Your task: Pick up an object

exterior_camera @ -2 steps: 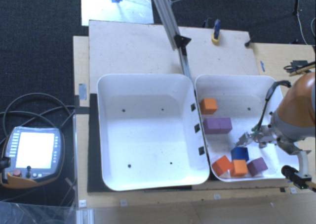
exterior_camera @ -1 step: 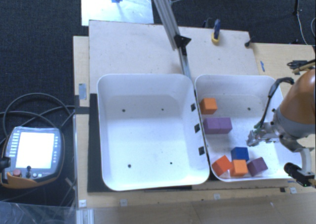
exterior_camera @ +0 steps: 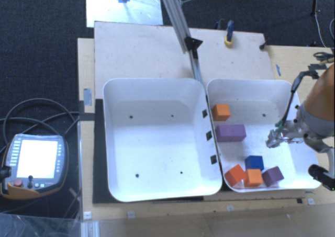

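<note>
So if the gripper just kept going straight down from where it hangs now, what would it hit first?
Probably bare floor of the right bin. The gripper hangs right of the purple block and above the blue cube in the image, over neither, though depth from this slanted view is uncertain.

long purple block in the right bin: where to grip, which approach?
Take the long purple block across its short width, near the middle, coming straight down from above. It lies flat and alone on the right bin floor, long axis left-right in view, with free space along both long sides. The gripper hovers just to its right, so probably a short move.
</note>
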Robot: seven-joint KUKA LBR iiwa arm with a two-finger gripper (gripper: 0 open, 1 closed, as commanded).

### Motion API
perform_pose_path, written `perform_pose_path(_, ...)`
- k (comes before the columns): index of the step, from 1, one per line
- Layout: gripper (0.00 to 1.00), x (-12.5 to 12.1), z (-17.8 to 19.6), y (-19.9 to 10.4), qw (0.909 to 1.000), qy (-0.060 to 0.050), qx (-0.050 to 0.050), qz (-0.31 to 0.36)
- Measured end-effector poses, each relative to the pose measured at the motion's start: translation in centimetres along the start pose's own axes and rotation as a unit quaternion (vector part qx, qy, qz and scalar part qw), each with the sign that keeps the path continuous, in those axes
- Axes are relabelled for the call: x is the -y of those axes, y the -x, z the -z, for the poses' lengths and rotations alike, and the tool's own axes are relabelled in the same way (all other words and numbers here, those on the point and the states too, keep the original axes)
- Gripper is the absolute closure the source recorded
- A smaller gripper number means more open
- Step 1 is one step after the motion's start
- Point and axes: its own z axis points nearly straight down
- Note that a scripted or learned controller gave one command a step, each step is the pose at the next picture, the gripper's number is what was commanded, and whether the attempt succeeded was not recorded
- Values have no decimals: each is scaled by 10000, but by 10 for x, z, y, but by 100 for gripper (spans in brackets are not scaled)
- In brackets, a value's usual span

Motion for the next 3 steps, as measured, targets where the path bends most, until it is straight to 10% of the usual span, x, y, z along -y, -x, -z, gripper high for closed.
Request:
perform_pose_path(2,100,-13,92,0,10000,5,4,4)
perform_pose_path(3,100,-16,102,-54,10000,-13,-14,31)
